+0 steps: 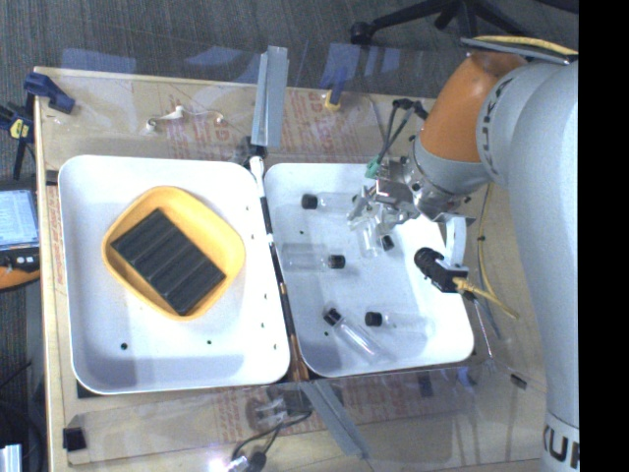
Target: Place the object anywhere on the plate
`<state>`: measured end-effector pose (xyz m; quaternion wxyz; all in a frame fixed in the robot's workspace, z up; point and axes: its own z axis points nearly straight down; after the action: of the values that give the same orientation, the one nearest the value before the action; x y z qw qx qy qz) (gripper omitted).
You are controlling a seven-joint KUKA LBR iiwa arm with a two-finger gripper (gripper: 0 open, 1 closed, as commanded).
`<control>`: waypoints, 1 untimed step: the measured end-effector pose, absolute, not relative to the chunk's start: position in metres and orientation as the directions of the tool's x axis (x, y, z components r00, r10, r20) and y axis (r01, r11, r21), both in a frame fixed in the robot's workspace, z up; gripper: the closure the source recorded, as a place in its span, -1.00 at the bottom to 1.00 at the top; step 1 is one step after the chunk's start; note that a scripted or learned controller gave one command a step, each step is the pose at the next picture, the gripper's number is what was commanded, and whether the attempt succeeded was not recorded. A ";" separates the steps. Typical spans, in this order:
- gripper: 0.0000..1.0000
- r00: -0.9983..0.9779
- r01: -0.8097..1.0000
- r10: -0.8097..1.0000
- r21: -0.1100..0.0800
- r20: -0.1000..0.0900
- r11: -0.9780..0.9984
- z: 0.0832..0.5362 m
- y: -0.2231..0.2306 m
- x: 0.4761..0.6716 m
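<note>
Right bin (447, 337): several small clear vials with black caps lie scattered on its floor. Nearest ones (346, 328) sit by the front wall; others lie mid-bin and toward the back. Judged light, stiff, slippery, prone to roll; best gripped across the body, near the cap.

Left bin: yellow plate (224, 234) carries a dark ridged pad.

Arm (472, 116) reaches in from the right, wrist bent down. Tool (376, 207) hovers low over the bin's back half; its opening cannot be made out.
</note>
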<state>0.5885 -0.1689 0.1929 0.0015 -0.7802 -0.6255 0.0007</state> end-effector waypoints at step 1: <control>1.00 0.119 0.993 0.993 -0.003 0.000 -0.119 0.214 -0.107 0.618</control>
<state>0.6181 -0.1065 0.2138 0.0014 -0.7480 -0.6637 0.0009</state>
